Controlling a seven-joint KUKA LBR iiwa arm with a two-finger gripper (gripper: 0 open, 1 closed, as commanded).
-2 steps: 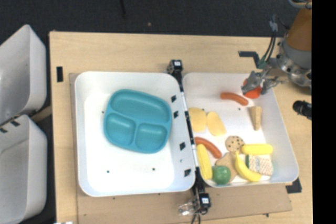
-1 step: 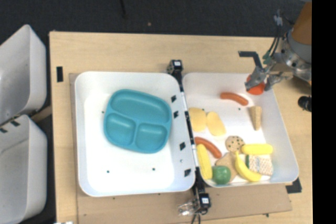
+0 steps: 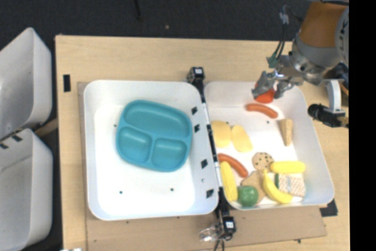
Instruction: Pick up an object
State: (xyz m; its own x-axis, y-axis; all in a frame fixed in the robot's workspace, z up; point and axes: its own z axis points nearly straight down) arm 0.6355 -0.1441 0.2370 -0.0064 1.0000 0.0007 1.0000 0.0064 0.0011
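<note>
My gripper (image 3: 269, 90) hangs over the back of the right bin (image 3: 314, 144). A small red-orange object (image 3: 265, 97) sits between its grey fingers, just above the bin floor. Right below it lies a red sausage (image 3: 261, 110). More play food fills the rest of this bin: a tan cone (image 3: 286, 131), two pale yellow pieces (image 3: 221, 133), a red hot dog (image 3: 233, 164), a cookie (image 3: 262, 160), a yellow corn cob (image 3: 228, 180), a green apple (image 3: 248, 196) and a banana (image 3: 273, 188).
The left bin (image 3: 100, 185) holds a teal divided plate (image 3: 154, 135). A black clip (image 3: 195, 74) sits on the divider between the bins. White boxes (image 3: 20, 85) stand off the bench's left side. The arm's cables (image 3: 326, 111) hang beside the right bin's rim.
</note>
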